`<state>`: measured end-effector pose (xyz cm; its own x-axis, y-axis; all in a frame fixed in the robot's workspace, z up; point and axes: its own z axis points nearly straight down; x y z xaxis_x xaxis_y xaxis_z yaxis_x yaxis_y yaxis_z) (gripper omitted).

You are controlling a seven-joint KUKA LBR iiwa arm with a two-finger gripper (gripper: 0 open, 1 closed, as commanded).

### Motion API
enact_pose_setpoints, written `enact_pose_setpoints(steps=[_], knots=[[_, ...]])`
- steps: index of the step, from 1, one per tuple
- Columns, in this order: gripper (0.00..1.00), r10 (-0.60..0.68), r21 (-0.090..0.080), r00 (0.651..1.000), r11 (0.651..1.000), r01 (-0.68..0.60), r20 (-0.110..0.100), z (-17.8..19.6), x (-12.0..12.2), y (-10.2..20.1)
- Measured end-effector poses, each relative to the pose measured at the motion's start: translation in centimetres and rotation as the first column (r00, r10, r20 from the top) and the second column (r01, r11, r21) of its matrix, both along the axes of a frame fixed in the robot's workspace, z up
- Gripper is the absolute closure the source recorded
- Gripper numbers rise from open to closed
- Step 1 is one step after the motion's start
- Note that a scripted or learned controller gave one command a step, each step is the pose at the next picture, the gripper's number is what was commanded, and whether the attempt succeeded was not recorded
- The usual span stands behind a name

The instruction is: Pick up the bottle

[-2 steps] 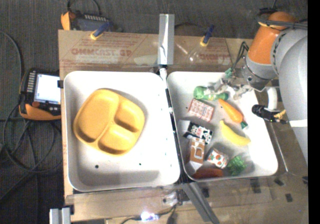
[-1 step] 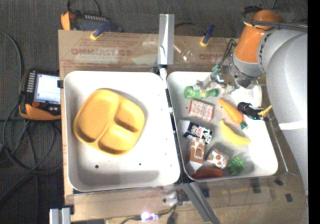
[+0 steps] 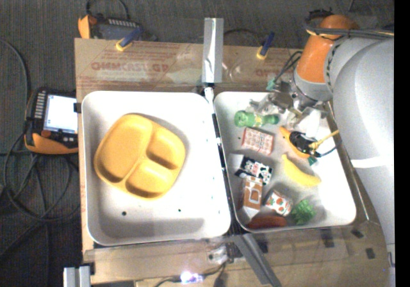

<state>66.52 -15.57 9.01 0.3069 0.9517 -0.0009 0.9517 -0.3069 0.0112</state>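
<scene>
The green bottle point(image 3: 254, 118) lies on its side at the back of the right bin point(image 3: 349, 205), its rounded end pointing left. My gripper point(image 3: 280, 98) hangs just above and to the right of the bottle's right end, low over the bin's back edge. The grey arm with its orange band point(image 3: 314, 58) slants in from the upper right. The wrist hides how the gripper meets the bottle, and I cannot tell whether they touch.
The right bin also holds a pink packet point(image 3: 257, 141), a black-and-white card point(image 3: 254, 168), a brown box point(image 3: 252, 196), a banana point(image 3: 301, 173), an orange toy point(image 3: 298, 140), a strawberry carton point(image 3: 278, 203) and a green piece point(image 3: 303, 211). A yellow divided tray point(image 3: 141, 154) sits in the left bin point(image 3: 96, 215).
</scene>
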Motion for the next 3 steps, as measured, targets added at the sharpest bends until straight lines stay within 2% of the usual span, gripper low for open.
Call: enact_pose_setpoints(steps=[1,2,3], knots=[[1.0,0.002,-0.006,1.0,1.0,-0.002,-0.003,0.8,0.0,0.0],[1.0,-0.39,-0.003,0.921,0.921,0.39,-0.015,15.5,0.3,3.8],[1.0,-0.55,-0.001,0.835,0.835,0.55,-0.018,15.4,-2.1,10.1]])
